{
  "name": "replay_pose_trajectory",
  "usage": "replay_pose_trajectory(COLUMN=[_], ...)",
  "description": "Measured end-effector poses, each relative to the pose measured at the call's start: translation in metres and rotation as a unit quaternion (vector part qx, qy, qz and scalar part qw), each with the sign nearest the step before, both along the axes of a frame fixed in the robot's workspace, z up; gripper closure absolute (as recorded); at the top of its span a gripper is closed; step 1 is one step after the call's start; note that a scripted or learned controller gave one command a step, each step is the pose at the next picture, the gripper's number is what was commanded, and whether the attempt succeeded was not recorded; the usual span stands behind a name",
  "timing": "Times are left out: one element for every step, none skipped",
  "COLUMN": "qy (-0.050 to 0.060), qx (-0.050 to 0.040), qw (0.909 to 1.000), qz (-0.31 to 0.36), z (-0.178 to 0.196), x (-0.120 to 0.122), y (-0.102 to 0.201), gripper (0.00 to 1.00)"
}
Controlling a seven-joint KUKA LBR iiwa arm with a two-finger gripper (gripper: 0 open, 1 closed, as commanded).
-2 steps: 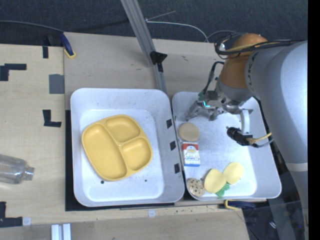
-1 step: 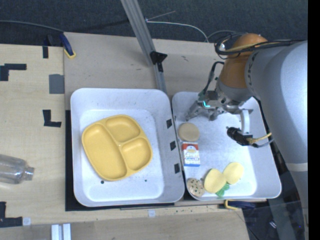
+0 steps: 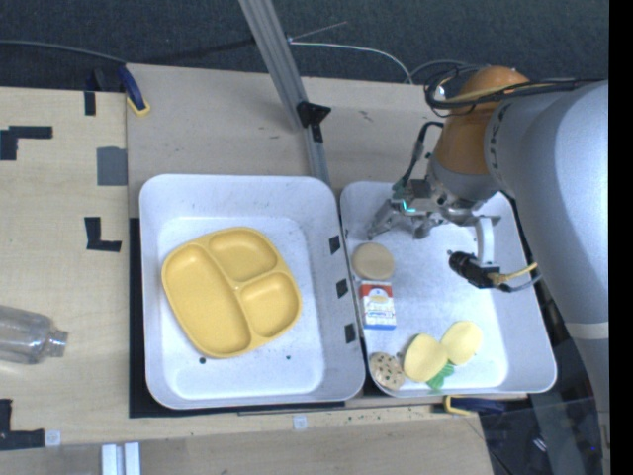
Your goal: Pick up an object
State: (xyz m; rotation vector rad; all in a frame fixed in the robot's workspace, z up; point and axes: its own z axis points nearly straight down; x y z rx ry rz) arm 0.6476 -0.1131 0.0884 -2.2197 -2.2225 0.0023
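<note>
Over right bin [image 3: 514, 349], gripper [image 3: 404, 220] spread, nothing held; round tan disc [image 3: 374, 261] at 7 o'clock, risks closing on air.

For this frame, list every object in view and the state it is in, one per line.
Yellow divided plate: flat in left bin, nothing on it.
Round tan disc: flat in right bin.
Small carton: lying flat.
Cookie: against the bin's near wall.
Yellow toy: lying, unheld.
Clear bottle: on its side, on the bench.
Gripper: above right bin.
</note>
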Motion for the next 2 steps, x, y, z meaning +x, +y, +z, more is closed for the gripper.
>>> replay_pose_trajectory(qy=[0.000, 0.000], qx=[-0.0001, -0.0001], qw=[1.0000, 1.0000], qz=[0.000, 0.000], z=[0.0000, 0.0000], x=[0.0000, 0.0000], y=[0.0000, 0.0000], gripper=[0.00, 0.00])
